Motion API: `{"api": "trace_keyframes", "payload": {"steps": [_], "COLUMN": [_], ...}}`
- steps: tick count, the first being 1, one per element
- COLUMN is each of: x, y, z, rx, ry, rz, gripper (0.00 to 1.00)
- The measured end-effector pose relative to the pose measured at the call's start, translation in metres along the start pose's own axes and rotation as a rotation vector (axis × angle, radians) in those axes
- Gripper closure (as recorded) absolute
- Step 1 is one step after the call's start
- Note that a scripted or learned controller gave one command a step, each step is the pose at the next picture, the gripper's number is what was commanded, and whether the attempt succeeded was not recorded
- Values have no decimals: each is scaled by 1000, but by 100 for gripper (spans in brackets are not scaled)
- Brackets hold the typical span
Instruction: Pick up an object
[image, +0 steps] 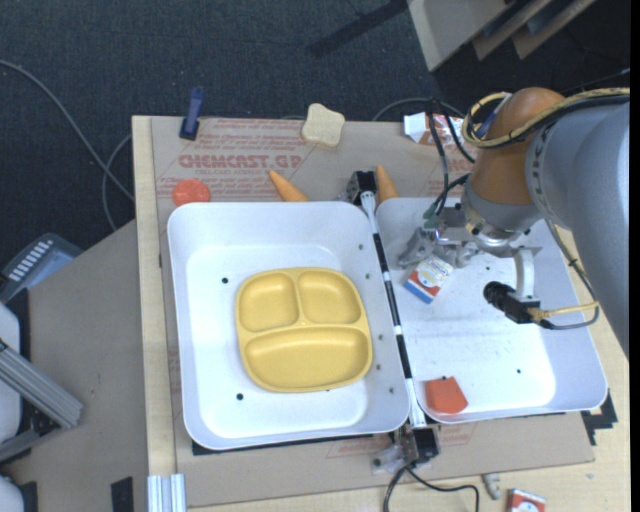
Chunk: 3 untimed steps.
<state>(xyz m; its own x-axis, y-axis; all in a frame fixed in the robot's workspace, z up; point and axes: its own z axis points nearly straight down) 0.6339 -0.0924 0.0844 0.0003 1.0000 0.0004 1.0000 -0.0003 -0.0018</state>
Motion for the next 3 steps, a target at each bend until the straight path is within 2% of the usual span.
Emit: {"api": "trace_keyframes", "payload": {"steps": [1,2,3], "x": [0,0,0], "y": [1,1,-34], "z": [-10,-10,0], "rx": [-2,-2,0], "ry": [0,0,0], "rz": [0,0,1], "gripper": [100,0,0]}}
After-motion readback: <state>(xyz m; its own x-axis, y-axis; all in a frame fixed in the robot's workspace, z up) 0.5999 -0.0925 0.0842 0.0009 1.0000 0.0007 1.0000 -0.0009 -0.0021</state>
